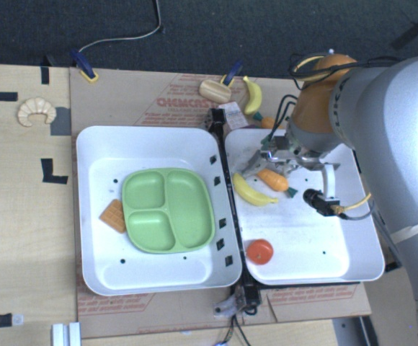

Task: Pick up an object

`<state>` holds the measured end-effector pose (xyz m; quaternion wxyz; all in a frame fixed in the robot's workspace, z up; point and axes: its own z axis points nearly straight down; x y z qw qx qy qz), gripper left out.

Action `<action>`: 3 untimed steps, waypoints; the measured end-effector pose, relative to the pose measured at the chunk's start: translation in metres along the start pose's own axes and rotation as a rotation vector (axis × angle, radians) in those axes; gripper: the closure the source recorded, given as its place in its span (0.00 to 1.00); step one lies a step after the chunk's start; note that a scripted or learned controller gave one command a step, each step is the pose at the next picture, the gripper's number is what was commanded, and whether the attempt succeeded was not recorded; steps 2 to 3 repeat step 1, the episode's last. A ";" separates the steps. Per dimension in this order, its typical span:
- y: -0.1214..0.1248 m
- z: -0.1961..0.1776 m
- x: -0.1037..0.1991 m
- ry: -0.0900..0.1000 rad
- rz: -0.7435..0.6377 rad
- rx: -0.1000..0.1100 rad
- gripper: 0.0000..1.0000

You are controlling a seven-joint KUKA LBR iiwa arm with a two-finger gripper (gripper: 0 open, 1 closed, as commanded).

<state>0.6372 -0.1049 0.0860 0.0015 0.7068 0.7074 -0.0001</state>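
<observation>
Objects number three in the right bin (353, 262): one banana (253, 192), one carrot (274, 180), one tomato (259, 251). Left of it, the left bin (94, 265) holds one green plate (169, 210) with a cracker (113, 215) at its left edge. Above the carrot sits the gripper (275, 156); its grip I cannot tell. Bare floor lies right of the tomato.

Two white bins: left bin (94, 193), right bin (353, 258). Two bananas, one in the right bin (252, 192), one outside above (252, 96). One each: green plate (169, 209), carrot (274, 180), tomato (259, 251), croissant (37, 111), cracker (113, 215).
</observation>
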 end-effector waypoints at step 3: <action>0.000 -0.010 0.000 0.000 0.000 -0.001 1.00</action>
